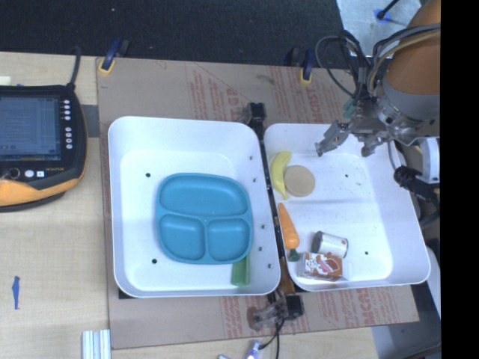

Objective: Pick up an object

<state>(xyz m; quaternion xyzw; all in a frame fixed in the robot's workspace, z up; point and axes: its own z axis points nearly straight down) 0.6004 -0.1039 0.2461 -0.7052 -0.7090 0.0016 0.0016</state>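
Observation:
The right bin [389, 223] holds a yellow banana [279, 172], a round tan cookie [299, 181], an orange carrot [288, 227], a small dark can with a white end [329, 243] and a red-and-white packet [323, 266]. My gripper [344, 143] hovers over the bin's far right part, its two fingers spread apart and open, nothing between them. The cookie lies to its lower left, apart from it.
The left bin [127, 200] carries a blue divided plate [203, 217] and a green piece [240, 273] at its near right corner. A tablet in an orange case [37, 144] lies at the far left. Cables [340, 54] loop behind the arm.

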